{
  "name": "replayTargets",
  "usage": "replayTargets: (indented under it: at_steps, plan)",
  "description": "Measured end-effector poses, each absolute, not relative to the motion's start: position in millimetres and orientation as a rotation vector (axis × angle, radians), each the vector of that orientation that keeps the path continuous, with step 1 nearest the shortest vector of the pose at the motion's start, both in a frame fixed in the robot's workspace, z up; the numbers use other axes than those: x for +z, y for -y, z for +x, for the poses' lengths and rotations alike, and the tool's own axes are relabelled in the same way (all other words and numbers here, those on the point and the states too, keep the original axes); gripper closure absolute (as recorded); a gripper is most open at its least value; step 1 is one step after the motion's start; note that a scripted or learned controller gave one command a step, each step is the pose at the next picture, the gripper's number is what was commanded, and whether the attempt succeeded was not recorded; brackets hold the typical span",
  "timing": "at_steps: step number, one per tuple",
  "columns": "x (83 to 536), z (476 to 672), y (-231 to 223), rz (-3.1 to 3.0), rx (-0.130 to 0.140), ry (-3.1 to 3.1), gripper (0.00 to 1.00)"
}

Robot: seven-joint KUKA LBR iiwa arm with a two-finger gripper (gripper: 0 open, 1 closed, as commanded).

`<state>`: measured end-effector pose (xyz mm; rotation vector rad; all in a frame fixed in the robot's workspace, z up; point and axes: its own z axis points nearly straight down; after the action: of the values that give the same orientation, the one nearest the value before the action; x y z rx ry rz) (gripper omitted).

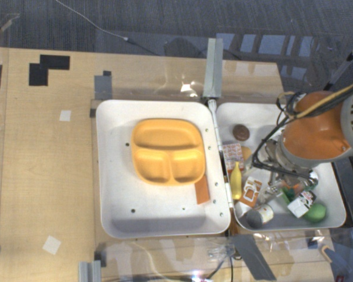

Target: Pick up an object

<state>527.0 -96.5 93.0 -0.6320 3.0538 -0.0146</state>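
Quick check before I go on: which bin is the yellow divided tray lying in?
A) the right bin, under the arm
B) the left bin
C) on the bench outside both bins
B: the yellow divided tray lies in the left bin, with an orange strip at its corner; the arm is over the right bin.

Two white bins [115,157], one yellow divided tray [167,151], one orange card [202,191], one green ball [316,212].

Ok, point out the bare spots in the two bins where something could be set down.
Left bin: bare floor left of the yellow tray, and a wide strip between it and the near wall. Right bin: a small patch at the far wall around the brown disc. Its near half is crowded under the gripper: banana, green ball, cartons.
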Motion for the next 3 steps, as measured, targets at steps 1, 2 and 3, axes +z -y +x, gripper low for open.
replayTargets:
  at_steps: [1, 2, 3]
  plan:
    - [93, 524.3, 96, -0.525, -0.009, -3.073, 0.0]
    - [147, 568.0, 125, -1.035, -0.008, -2.954, 0.0]
    - [100, 617.1, 116, -1.229, -0.033, -2.862, 0.0]
